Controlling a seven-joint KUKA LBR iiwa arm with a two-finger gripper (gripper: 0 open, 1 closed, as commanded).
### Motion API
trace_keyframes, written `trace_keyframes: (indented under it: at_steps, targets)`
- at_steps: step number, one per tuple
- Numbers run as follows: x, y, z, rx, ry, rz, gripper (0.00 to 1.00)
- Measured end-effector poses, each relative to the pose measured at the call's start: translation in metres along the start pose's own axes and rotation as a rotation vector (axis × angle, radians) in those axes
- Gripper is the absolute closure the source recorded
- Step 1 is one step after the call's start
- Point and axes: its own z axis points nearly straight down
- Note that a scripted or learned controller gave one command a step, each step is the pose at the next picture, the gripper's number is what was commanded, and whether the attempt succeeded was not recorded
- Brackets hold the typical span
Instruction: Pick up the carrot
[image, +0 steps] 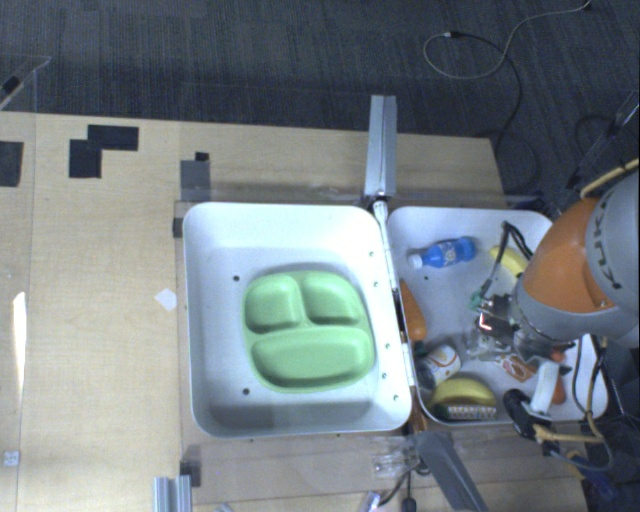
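Against the right bin's (455, 225) left wall lies the smooth, tapered orange carrot (412, 315); jaws' state unclear.

Glossy green plastic tray (308, 331), wooden bench (90, 300)

- My bench (100, 330) is pale wood, lit evenly from above.
- Black marks (100, 148) sit on its far left part.
- Beyond it I see dark grey carpet (250, 50).
- A thin cable (480, 45) loops across that carpet at the far right.
- A grey metal post (381, 145) stands at the bench's far edge.
- A clear panel edge (30, 80) glints at the far left.
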Motion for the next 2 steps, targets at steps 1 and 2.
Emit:
trace_keyframes:
  at_steps: [1,2]
  targets:
    - [-0.02,0.01,0.026,-0.004,0.008,0.217,1.0]
    - [-0.059,0.029,0.025,0.009,0.028,0.424,1.0]
